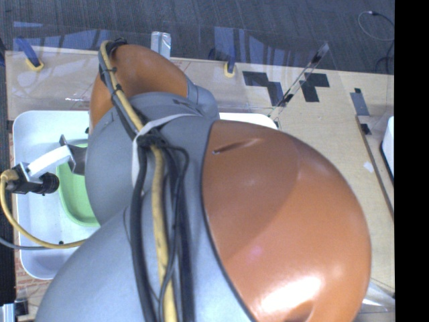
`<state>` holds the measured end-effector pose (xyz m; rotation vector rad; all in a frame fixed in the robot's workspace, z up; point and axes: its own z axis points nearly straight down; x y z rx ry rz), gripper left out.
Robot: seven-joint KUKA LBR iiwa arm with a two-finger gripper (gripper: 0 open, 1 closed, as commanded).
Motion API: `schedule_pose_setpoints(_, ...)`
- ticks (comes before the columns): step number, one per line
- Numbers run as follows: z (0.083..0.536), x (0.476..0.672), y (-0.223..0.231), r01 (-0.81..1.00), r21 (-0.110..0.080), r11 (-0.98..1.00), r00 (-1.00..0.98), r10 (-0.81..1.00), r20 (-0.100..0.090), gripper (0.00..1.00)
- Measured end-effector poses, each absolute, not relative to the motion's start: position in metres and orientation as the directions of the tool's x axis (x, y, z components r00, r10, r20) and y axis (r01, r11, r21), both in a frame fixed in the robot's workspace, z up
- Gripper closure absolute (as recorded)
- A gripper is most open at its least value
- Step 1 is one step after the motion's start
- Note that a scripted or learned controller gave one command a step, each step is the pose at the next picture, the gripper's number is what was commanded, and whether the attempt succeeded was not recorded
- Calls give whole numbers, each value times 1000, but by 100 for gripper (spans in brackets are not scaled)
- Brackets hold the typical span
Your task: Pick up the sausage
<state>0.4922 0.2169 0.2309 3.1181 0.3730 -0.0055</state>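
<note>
The grey and orange arm (221, 200) covers most of the camera view and reaches over the left white bin (30, 129). A light green object (75, 193) lies in that bin, partly hidden under the arm. The wrist end with a white bracket (43, 161) and a black fitting (33, 183) hangs over the bin's left side. The arm hides whatever lies under it in both bins.
A yellow cable (10, 213) loops from the wrist across the left bin. Only a sliver of the right bin's rim (248, 118) peeks out above the arm. Blue tape and black markings sit on the bench (335, 113) at the back.
</note>
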Motion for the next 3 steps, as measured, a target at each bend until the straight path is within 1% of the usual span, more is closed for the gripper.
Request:
schedule_pose_setpoints(1,276,563,218,204,0,-979,979,204,0,100)
schedule_pose_setpoints(2,259,521,218,206,2,-979,979,206,-4,100)
schedule_pose_setpoints(3,238,487,218,206,-1,-979,979,206,-6,100)
